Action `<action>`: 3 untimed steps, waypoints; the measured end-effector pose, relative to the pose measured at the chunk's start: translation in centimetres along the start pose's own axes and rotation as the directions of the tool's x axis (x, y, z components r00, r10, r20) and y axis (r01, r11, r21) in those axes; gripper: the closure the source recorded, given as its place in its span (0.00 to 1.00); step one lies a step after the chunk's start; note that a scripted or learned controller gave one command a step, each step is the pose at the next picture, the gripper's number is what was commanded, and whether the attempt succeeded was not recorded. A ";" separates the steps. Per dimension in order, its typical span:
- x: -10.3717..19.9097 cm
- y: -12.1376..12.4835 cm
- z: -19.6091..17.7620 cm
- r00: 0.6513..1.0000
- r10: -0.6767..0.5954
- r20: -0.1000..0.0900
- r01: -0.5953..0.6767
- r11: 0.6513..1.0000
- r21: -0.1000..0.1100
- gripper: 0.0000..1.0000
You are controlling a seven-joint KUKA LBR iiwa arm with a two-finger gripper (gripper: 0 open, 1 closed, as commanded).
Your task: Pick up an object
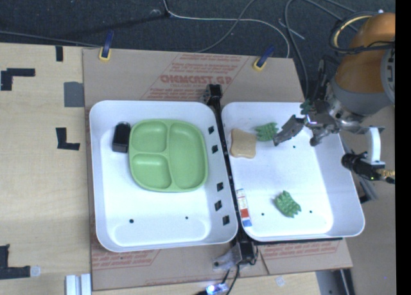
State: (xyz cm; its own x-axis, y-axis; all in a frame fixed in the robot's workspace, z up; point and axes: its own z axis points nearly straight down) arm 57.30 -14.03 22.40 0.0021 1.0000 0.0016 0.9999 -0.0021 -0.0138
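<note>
Just left of the hand (302, 130), green toy (266, 131).

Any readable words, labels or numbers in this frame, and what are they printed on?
"CHEMCAST GP", red print, seen upside down, on the brown board under the bins; I am not sure of the last letters.
Further red print on the board's front edge: too small to read.
Label on the tube in the right bin: blurred, unreadable.

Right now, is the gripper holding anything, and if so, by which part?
Nothing is held. The gripper is open over the right bin, with no object between its fingers; the nearest green toy lies just beside them.
</note>
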 end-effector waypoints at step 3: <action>0.3 1.4 11.6 1.000 -0.004 0.001 0.004 1.000 -0.006 0.00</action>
State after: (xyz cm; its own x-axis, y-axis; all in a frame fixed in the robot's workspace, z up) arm 58.52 -13.74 10.79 -0.0018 1.0000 0.0003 1.0000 0.0018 -0.0073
